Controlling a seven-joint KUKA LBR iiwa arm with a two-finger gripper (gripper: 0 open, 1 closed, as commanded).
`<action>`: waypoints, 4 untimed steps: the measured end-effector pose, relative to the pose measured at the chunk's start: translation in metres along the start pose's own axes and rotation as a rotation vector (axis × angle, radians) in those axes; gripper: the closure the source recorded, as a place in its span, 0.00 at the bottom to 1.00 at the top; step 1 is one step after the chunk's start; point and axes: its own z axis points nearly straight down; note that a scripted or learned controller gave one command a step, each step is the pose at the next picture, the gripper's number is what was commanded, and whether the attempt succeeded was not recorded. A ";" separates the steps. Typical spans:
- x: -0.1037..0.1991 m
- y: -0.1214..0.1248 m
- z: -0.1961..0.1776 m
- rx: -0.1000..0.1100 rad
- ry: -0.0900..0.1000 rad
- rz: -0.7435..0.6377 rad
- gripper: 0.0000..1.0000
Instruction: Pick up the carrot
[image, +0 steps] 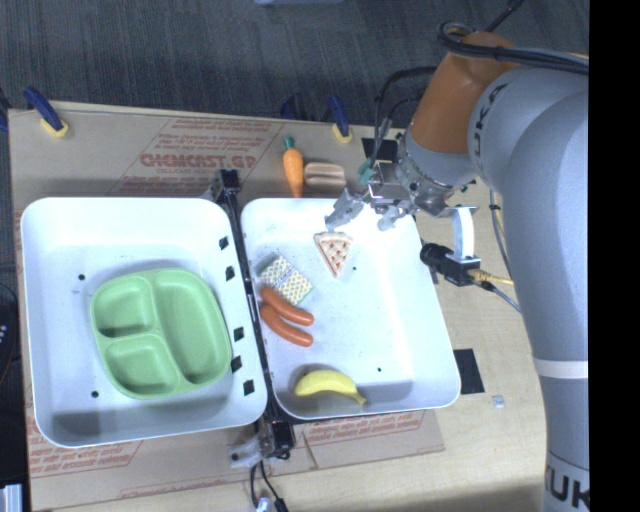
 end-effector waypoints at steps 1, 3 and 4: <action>0.034 0.020 0.122 0.003 0.002 0.295 0.00; 0.038 0.019 0.069 0.003 0.000 0.413 0.00; -0.012 0.020 0.108 0.003 0.001 0.589 0.00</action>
